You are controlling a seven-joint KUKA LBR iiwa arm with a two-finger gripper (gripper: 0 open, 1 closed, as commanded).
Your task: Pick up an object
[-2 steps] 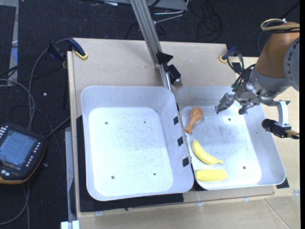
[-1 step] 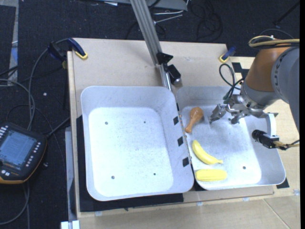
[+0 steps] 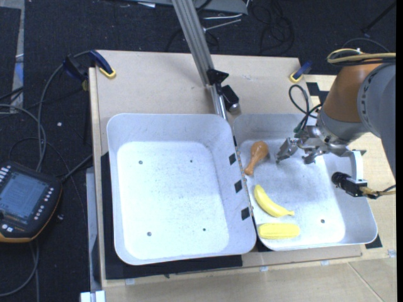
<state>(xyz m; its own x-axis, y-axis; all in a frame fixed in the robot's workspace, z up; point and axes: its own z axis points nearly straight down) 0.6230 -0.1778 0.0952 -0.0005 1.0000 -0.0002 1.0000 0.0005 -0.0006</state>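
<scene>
At the far left, off the bench at 9 o'clock, we note a handheld control pendant (image 3: 24, 200) lying on the dark floor with its cable; it plays no part in the pick. Moving right, the left bin (image 3: 126, 137) carries no objects, so we judge it to be the likely receiving side. A slanted metal pole (image 3: 198, 39) descends from 12 o'clock and ends at the seam between the two bins; we judge it a possible obstruction for any transfer across that seam. In the right bin (image 3: 327, 231), all three candidates lie along the left wall: an orange-brown drumstick-shaped toy (image 3: 255, 156) at the bin's 10 o'clock, a yellow banana (image 3: 272, 203) at its 8 o'clock, and a yellow block-shaped object (image 3: 278, 231) at its 7 o'clock, just beside the banana. We judge this crowding against the wall to restrict finger clearance on that side. The gripper (image 3: 296, 150) is at the bin's 12 o'clock, just right of the drumstick toy and apart from it. Its fingers appear spread and released, with nothing between them, though the slanted view makes this uncertain. The drumstick toy is the nearest target; the arm's trailing cable (image 3: 302, 106) is a minor snag risk.
</scene>
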